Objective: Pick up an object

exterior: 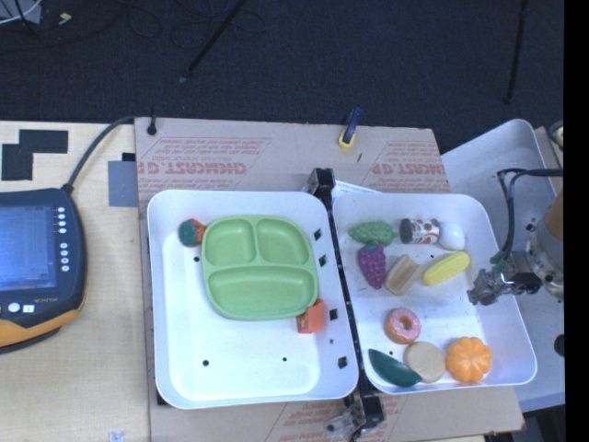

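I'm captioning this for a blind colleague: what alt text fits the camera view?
Two white bins side by side: the left bin holds a green divided plate, the right bin toy foods including a doughnut. The gripper hovers at the right bin's right edge.

This is a robotics lab, not a home. A handheld control pad [37, 263] with a screen and button rows lies on the counter [101, 376], its cable [97, 150] trailing off. Two white bins [170, 376] sit on printed cardboard [276, 159], filled with toy food (a plastic doughnut [402, 324], a corn cob [446, 268]). Dark carpet [322, 44] and loose wires [28, 7] lie behind.
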You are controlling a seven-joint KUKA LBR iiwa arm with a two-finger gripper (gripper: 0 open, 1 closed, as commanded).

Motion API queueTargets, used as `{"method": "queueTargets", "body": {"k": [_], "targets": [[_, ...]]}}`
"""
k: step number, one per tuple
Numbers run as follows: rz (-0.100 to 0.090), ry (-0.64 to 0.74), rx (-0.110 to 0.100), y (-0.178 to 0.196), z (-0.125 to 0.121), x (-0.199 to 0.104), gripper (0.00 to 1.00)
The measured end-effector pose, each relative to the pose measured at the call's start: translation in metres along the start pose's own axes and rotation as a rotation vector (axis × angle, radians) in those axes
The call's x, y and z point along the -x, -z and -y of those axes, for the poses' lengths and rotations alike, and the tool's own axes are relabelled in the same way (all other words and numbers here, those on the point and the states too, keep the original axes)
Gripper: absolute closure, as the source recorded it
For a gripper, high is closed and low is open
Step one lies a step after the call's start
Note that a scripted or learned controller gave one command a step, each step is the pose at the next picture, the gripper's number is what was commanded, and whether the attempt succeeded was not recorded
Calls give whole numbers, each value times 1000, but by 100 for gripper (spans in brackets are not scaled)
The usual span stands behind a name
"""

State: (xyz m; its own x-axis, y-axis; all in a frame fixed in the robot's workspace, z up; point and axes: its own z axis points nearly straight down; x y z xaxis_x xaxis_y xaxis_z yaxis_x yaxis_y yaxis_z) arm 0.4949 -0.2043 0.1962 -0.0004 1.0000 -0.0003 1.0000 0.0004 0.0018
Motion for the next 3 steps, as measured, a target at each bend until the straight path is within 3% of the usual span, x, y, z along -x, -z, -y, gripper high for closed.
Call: {"method": "queueTargets", "body": {"k": [1,2,3], "targets": [[0,1,0,33,-1,1,100],[-3,5,-4,23,-33,-47,100],[-3,4,-4,26,-51,-89,100]]}}
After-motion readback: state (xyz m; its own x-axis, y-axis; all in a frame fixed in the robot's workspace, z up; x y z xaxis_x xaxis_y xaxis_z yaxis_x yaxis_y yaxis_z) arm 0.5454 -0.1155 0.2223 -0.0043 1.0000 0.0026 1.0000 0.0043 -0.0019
